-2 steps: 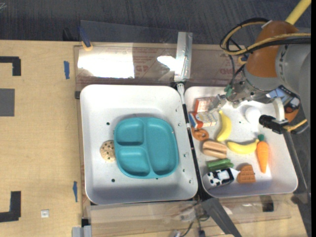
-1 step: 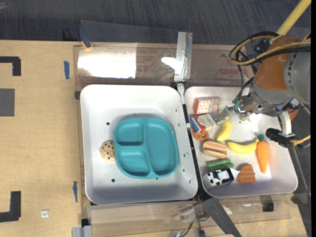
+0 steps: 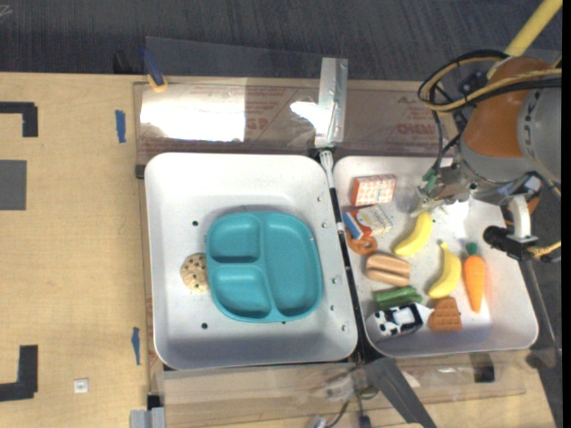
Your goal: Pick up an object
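- A teal tray (image 3: pixel 265 266) and a cookie (image 3: pixel 194 272) occupy the left bin (image 3: pixel 169 185).
- Toy food crowds the right bin (image 3: pixel 513 324): carrot (image 3: pixel 475 281), sausage (image 3: pixel 388 268), small box (image 3: pixel 373 190).
- The hand (image 3: pixel 434 191) hovers just above a banana (image 3: pixel 415 235); whether its grip is apart or together cannot be told.

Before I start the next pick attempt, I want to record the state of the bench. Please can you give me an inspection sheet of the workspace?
Surface: left bin and right bin, side by side on the bench.
Job's things: right bin holds two bananas, carrot, hot dog, small box and other toy food.
Clutter: teal divided plate and cookie in left bin.
Gripper: gripper over right bin's far side, above the upper banana; grasp unclear.
Cables: yellow and black loops on the arm.
Surroundings: blue tape marks on the bench.
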### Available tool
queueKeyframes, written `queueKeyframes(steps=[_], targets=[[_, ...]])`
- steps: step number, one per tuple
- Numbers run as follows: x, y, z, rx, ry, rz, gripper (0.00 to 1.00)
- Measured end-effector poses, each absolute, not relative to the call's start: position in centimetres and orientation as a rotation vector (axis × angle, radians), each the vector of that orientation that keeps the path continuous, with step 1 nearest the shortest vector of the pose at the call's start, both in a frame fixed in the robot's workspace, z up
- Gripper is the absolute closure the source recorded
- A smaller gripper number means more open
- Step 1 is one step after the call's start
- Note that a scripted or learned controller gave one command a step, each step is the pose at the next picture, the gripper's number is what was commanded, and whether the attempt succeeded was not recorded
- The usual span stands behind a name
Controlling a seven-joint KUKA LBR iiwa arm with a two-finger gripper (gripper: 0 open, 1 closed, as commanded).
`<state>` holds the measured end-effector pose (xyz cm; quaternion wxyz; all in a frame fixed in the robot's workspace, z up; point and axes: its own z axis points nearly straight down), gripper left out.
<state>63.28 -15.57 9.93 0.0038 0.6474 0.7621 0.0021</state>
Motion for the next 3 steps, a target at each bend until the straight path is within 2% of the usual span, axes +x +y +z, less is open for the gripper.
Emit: queueKeyframes(steps=[1,2,3], targets=[[65.5,-5.3,18.9,2.212,2.224,0.013,1.0],[65.3,-5.8,18.5,2.22,2.221,0.001,0.0],[65.3,-9.2,9.1,2.179,2.261,0.0,0.0]])
